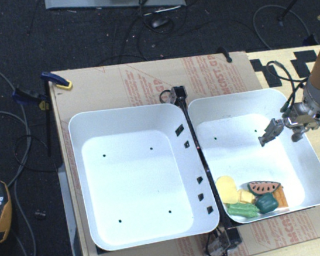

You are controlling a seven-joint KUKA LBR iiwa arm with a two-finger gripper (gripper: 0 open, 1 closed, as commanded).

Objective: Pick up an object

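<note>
Several toy foods lie bunched in the near corner of the right bin [305, 151]: a yellow piece [227, 189], a watermelon slice [264, 186], a light green pod [242, 210], a dark green piece [267, 203] and an orange piece [281, 198] under it. My gripper [280, 134] hangs over the right bin's far right part, well behind and to the right of the pile. Its fingers stand open with nothing between them; one dark finger [268, 133] points toward the bin's middle.
The left bin [91, 181] sits beside the right one, with a black divider rail [199, 160] between them. Both rest on a cardboard sheet [118, 83]. Cables and a blue-yellow clamp [56, 81] lie at the far left.
</note>
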